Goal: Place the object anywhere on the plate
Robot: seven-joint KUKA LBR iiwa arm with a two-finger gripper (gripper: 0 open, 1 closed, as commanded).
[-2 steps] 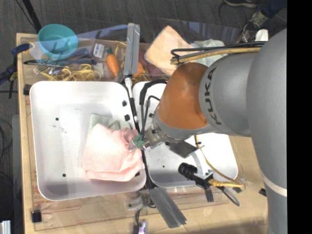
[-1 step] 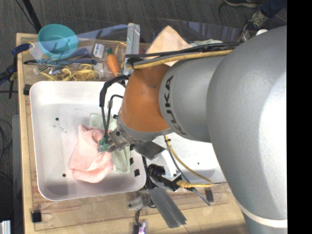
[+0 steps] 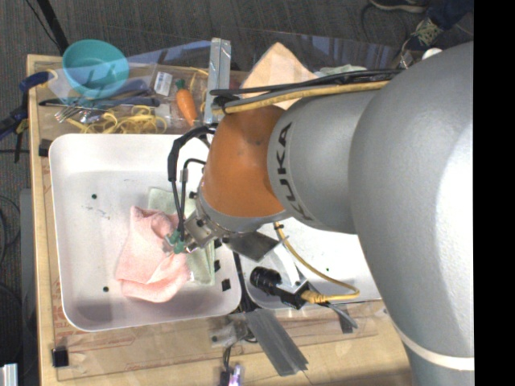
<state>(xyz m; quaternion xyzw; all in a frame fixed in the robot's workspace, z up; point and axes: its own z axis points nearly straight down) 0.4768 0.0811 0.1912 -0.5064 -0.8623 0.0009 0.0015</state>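
Since the camera looks down at a slant, the survey starts at the front edge of the counter [image 3: 354, 346], where bare wood and some grey brackets lie below the bins.

Left bin [image 3: 58, 215], front half: a pink cloth [image 3: 149, 256] lies crumpled on the floor of the bin, towards its right wall. A pale green cloth [image 3: 163, 201] shows from under its far edge, so the pink one rests partly on top. I judge the pink cloth to be the task's object. It is in the left bin and not on the plate.

Right bin: a white rounded surface [image 3: 342, 268], which I take to be the plate, lies under the arm [image 3: 338, 159] and is largely covered by it. A yellow cable crosses above it.

Tool [image 3: 182, 240]: it is set down at the right edge of the pink cloth, touching or just above the fabric. A small teal-green patch shows at its tip, too small to identify. Whether the tool is apart, together or clamped on anything cannot be told. No cloth is seen lifted, so a hold is not confirmed. The low placement over the cloth's edge suits a pick attempt, where a fold is easiest to take.

Far side, beyond the bins: a clear bag with yellow bands [image 3: 133, 121], a carrot [image 3: 186, 104] and a teal bowl [image 3: 95, 64]. These sit well apart from the work.
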